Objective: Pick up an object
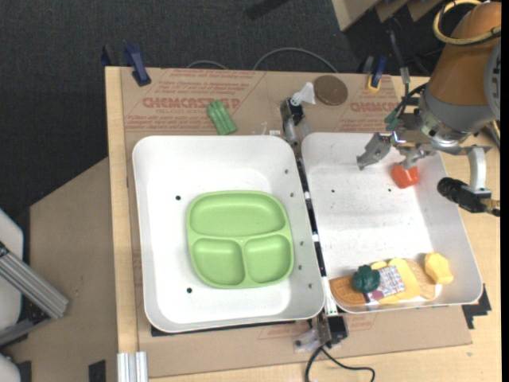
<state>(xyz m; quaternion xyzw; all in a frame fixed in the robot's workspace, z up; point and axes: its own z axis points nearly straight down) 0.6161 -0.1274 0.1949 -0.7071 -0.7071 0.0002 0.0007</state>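
- Progress first: we judge the pick not yet made, since nothing sits between the fingers and every object we can see rests on a bin floor.
- We see the grey arm's two-finger gripper (391,153) low over the far part of the right-hand shallow white bin (350,205), near that bin's far right corner.
- Its fingers stand apart: one grey finger (371,151) reaches toward the bin's middle, the other lies just beside a small orange-red block (406,174).
- That orange-red block lies on the right bin's floor by its right wall, at the right-hand finger and slightly nearer us; we cannot tell whether they touch.
- We judge it the likeliest target; what remains is to bracket it, close and lift.
- Along the right bin's near edge lie a tan flat board-shaped toy (390,291), a dark green lump (367,278) on it and a yellow chunk (438,267), all well apart from the gripper.
- In the left white bin (159,165) sits a pale green three-compartment plastic plate (238,237), untouched.
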